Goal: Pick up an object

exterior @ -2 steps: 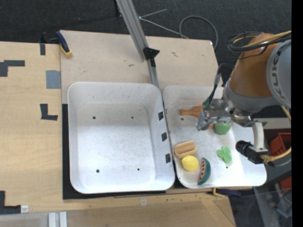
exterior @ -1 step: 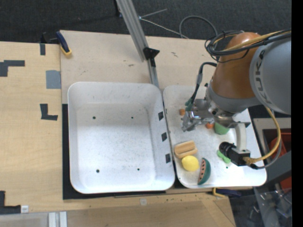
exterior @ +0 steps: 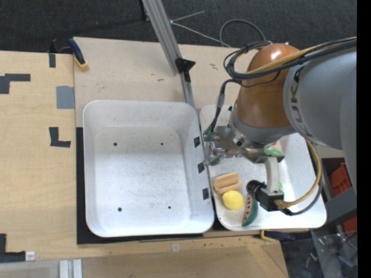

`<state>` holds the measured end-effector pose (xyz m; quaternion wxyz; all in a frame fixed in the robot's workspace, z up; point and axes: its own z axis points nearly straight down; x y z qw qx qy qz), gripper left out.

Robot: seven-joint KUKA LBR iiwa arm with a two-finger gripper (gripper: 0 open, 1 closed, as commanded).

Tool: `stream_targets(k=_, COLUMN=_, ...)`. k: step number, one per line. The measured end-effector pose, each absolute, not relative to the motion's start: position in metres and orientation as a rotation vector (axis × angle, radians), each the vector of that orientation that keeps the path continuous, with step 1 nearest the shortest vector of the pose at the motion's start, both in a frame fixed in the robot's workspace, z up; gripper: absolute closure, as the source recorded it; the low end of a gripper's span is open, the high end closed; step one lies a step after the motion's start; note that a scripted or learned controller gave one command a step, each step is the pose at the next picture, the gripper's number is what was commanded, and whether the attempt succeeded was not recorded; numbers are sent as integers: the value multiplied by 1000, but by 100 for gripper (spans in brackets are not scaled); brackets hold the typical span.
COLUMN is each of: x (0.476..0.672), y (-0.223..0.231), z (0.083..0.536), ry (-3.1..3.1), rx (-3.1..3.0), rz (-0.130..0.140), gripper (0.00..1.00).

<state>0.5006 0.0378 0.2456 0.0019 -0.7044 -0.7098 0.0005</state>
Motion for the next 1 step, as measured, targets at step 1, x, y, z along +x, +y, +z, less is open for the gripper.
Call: stream_targets(k=1, x=495, y=96, z=247, ry=-2229, rx=-2209, rz=1, gripper=100)
